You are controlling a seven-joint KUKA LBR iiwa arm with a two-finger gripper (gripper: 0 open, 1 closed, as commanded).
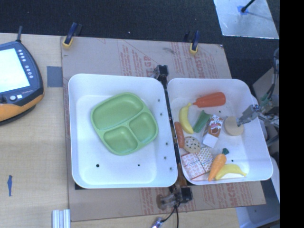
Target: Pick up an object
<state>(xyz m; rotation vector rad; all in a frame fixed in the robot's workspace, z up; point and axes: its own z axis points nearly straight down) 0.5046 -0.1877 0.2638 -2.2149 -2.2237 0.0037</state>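
Note:
The right bin [256,141] holds several toy foods. An orange carrot-like piece [210,99] lies at the back, with a yellow banana [185,119] and a green pickle [201,120] in front of it. A small red-and-white carton [213,126] sits mid-bin, and a round beige disc [233,126] lies to its right. Nearer the front are a speckled cookie [192,144], a patterned cracker [194,166], a carrot [218,164] and a second banana [231,172]. A red sausage [179,134] lies along the left wall. My gripper [248,115] reaches in from the right edge, its tip just above and right of the beige disc.
The left bin [80,170] holds a green divided plate [124,123]. A teach pendant [16,82] rests on the bench at far left. Clamps [70,36] [194,43] pin the cardboard at the back. A centre wall [169,127] separates the bins.

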